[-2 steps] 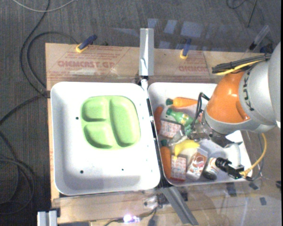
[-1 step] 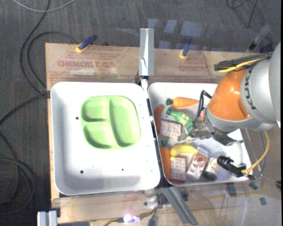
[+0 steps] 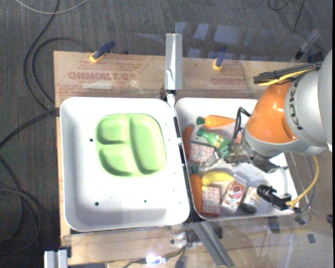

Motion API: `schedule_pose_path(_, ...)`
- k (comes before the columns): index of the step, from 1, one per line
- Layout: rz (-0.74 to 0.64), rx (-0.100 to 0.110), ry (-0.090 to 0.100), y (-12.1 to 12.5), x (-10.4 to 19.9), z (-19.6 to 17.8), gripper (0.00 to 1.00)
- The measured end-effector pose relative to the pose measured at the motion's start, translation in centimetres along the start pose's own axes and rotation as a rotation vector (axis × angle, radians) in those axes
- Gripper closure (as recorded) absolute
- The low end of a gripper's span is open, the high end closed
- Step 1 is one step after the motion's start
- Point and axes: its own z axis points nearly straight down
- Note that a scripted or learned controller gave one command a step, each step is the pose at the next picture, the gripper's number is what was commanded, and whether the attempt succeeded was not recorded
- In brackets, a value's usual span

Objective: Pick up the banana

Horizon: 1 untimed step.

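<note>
Banana [image 3: 216, 177] lying crosswise in right bin [image 3: 290, 177] | gripper [image 3: 230, 156] hovering just above-right of it | gripper opening impossible to tell | descent pending

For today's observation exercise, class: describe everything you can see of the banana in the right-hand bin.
The banana is yellow, smooth-skinned and looks like a plastic toy, though that is a guess. It lies flat, curved, lengthwise across the lower middle of the right bin. An orange carrot-like piece lies against its left end, and small packets crowd its lower edge. The gripper sits just above it; contact is unclear.
</note>
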Motion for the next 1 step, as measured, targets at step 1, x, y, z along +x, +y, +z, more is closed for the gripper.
schedule_pose_path(1,0.060,-0.007,-0.004,-3.54,0.35,0.79,0.00)
